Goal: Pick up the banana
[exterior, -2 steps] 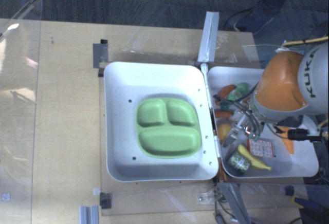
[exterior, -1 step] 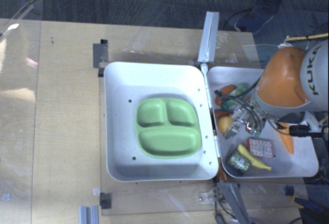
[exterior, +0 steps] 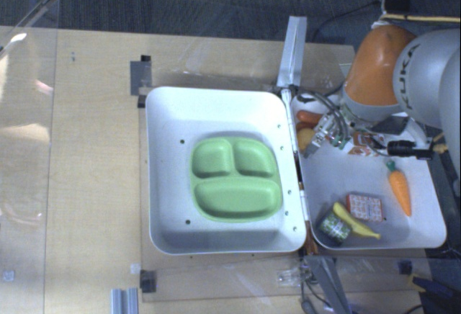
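Camera view, going left to right w/ the green tray (exterior: 235, 178) as our landmark: it sits mid left bin (exterior: 166, 161), untouched by the job. Right of the tray, over the divider, we see the right bin (exterior: 425, 230). The gripper (exterior: 325, 134) hovers at that bin's far-left corner, up and right of the tray, near some small items we can't ID. We can't tell how its jaws stand; too cluttered. The banana (exterior: 354, 222) lies low in the right bin, below-right of the tray, touching a dark can (exterior: 333, 230), just beside a red box (exterior: 365, 207); a carrot (exterior: 400, 191) is further right. Our read: nothing grasped yet, approach, grip & lift all remain.
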Controlling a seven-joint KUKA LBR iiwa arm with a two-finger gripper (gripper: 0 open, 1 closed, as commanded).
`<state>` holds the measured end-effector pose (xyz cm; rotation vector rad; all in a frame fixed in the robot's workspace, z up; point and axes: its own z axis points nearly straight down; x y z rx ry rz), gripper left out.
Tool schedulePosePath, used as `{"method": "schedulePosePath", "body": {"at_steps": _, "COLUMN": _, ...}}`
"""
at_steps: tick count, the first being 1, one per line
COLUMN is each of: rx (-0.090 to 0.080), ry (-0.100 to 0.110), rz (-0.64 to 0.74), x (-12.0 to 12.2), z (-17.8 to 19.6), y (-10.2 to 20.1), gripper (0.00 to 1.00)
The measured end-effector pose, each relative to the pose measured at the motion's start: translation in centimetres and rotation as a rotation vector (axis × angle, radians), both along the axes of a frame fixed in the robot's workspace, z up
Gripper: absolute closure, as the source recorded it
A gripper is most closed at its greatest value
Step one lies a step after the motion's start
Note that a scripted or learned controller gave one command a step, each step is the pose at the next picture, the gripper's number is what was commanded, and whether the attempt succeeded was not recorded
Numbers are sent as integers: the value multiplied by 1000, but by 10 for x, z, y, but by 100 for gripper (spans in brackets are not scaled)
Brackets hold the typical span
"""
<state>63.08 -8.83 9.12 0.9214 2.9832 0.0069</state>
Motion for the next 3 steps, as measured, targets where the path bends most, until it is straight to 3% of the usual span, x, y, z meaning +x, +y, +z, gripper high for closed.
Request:
{"method": "schedulePosePath", "body": {"at_steps": 1, "rx": 5, "ry": 5, "rz": -290, "x": 18, "z": 97, "y": 21, "gripper": 100}}
{"method": "schedulePosePath", "body": {"at_steps": 2, "rx": 7, "ry": 5, "rz": -431, "x": 38, "z": 160, "y": 9, "gripper": 100}}
{"method": "schedulePosePath", "body": {"at_steps": 3, "rx": 7, "ry": 7, "rz": -391, "x": 40, "z": 174, "y": 59, "gripper": 100}}
